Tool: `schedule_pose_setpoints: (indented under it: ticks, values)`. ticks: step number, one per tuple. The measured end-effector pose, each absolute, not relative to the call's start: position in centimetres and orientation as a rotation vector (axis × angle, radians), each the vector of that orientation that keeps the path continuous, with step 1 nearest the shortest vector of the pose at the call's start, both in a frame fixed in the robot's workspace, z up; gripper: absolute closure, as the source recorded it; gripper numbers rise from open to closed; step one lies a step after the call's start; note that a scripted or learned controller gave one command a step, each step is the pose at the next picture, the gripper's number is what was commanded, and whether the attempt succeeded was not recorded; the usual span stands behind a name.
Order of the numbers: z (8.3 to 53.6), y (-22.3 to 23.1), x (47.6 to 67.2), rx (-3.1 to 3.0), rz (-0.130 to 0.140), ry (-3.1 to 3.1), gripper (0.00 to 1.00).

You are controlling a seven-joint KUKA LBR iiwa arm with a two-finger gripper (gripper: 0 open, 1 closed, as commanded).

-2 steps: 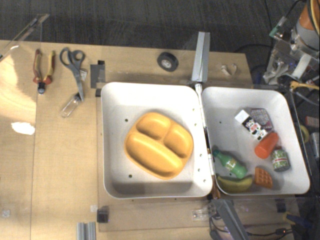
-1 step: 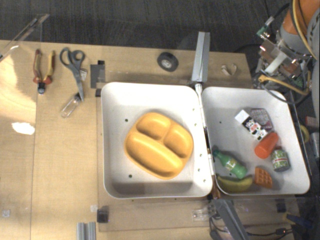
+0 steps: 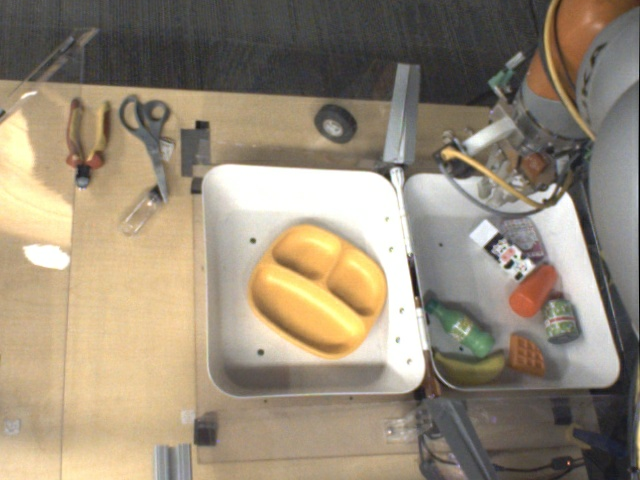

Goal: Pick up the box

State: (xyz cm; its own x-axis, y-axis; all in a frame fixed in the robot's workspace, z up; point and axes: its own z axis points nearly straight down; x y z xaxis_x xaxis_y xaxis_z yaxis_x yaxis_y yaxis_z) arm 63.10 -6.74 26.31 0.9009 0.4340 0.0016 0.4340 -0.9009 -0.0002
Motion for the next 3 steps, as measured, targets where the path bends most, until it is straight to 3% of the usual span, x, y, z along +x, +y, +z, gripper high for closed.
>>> schedule_pose_setpoints:
  ticks: [1, 2, 3]
  values:
    - [27.4, -6.6, 63.2, -3.060, -0.005, -0.714, 1.00]
    - [19.1, -6.0, 61.6, -3.123, -0.001, -0.320, 1.00]
    - [18.5, -3.8, 56.9, -3.119, -0.002, -0.357, 1.00]
